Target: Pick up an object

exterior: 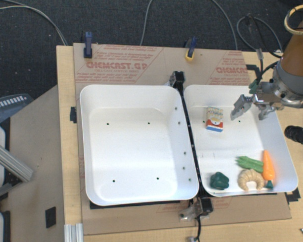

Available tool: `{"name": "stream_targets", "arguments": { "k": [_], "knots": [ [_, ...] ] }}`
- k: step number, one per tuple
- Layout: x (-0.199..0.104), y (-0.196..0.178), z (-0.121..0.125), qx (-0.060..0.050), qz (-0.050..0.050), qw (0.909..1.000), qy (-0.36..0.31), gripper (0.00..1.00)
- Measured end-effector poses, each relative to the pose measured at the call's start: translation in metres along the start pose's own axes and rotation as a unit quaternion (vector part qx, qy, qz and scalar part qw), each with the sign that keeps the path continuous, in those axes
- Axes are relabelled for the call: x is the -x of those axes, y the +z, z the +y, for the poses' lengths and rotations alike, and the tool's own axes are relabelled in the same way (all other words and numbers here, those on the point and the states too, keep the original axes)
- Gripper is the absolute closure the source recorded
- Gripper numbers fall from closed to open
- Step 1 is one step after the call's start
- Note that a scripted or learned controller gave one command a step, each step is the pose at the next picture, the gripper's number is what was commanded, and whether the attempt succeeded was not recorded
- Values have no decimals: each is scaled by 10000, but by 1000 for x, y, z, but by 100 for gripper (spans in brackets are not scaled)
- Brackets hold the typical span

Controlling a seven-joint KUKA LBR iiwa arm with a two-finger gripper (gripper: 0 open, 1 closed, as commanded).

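**Kid:** What do you see on your screen?

**Me:** I see a brown tabletop made of flat board with red writing on it. Two shallow white bins sit on it side by side. They are smooth and shiny, with round corners. The left bin has a few tiny dark dots on its floor.

**Kid:** And the other one?

**Me:** The right bin has the toys. There is a little box, white on top with red and blue at the bottom, lying near the middle of the bin. Along the near edge I see a dark green lumpy thing, a tan curly bread roll, a long green pod and an orange carrot. The roll, pod and carrot are bunched close together, and the roll touches the carrot.

**Kid:** Where is the gripper?

**Me:** My gripper is over the far right part of the right bin, right of the little box. It is grey metal. Its two fingers are spread wide apart, with nothing between them. It is not touching any toy.

**Kid:** What are those clips?

**Me:** A blue clamp and a yellow and blue clamp pinch the far edge of the board.
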State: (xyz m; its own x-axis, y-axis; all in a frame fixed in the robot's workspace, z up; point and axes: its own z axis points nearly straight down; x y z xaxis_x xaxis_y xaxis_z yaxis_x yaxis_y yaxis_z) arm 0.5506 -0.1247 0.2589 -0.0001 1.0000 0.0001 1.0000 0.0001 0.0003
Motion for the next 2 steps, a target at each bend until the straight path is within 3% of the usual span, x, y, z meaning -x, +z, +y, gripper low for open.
{"name": "stream_targets", "arguments": {
  "k": [1,2],
  "knots": [
    [26,34,-35,-10,1,9995,-320,0],
    [15,141,41,-42,7,10000,-11,0]
  ]
}}
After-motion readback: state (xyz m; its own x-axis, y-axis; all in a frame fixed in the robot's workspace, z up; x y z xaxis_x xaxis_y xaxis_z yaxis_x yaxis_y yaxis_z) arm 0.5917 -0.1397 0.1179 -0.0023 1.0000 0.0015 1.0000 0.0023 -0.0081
